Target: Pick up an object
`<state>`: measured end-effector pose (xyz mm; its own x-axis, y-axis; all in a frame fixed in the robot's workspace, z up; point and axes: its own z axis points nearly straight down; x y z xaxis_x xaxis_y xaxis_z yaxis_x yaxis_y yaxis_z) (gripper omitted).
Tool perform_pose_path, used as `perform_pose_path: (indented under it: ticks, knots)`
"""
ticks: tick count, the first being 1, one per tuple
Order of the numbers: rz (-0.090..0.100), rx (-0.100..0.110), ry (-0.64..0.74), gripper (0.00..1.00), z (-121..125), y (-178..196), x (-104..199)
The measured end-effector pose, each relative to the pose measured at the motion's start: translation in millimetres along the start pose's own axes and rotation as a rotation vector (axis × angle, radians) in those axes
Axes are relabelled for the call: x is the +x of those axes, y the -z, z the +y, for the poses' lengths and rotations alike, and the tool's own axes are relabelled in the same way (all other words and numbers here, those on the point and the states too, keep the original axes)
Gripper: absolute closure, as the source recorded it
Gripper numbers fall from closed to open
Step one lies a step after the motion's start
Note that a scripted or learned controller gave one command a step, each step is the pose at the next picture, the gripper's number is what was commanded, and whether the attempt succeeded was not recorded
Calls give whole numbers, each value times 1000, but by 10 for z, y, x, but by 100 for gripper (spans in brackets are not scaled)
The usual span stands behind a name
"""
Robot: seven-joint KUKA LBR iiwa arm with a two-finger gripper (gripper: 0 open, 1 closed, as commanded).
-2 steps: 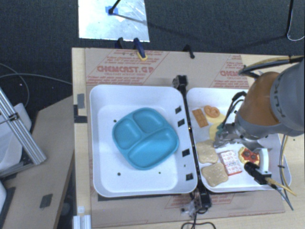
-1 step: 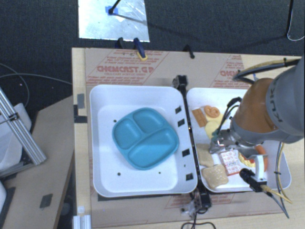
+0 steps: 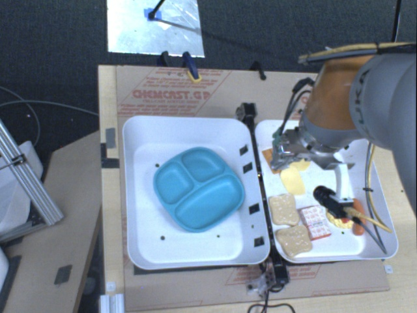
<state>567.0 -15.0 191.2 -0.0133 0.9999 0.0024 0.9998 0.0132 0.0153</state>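
Over the far left corner of the right bin (image 3: 326,258), the arm (image 3: 381,90) ends low, with its jaws down near the bin floor and just beside the wall shared with the left bin (image 3: 189,120). From this slant I cannot tell whether the jaws are apart or together. The arm comes in from the bench's right edge, and its thick grey link lies across the bin's far right corner. The orange band (image 3: 332,93) bulges above the wrist, which bends downward and leftward toward the shared wall.

The objects to pick from all lie in the right bin. A pale yellow slice (image 3: 293,180) lies flat on the near side of the jaws, close to them. Whether it touches them is unclear. A small orange piece (image 3: 267,156) sits against the bin's left wall, beside the jaws. Nearer the front, along the same wall, two bread slices lie flat. The first bread slice (image 3: 283,208) is about midway down the wall, and the second bread slice (image 3: 293,240) is in the near left corner. A red-and-white packet (image 3: 315,222) lies just right of the two, close against them. A yellow-and-orange lump (image 3: 348,223) lies toward the near right corner, partly hidden.

In the middle of the left bin a blue divided plate (image 3: 199,188) lies flat, turned slightly and apart from every wall. Both bins stand side by side on the brown printed board covering the bench (image 3: 156,87).
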Motion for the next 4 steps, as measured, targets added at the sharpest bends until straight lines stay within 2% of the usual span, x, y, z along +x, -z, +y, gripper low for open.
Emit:
perform_pose_path:
  ticks: [1, 2, 3, 4]
  knots:
    - [2, 8, 1, 100, -165, 588, 982]
    - [3, -4, -5, 100, -504, 3118, 1177]
    - [-4, 21, -12, 100, -655, 2163, 1250]
    - [-1, 11, -8, 100, -750, 2322, 1274]
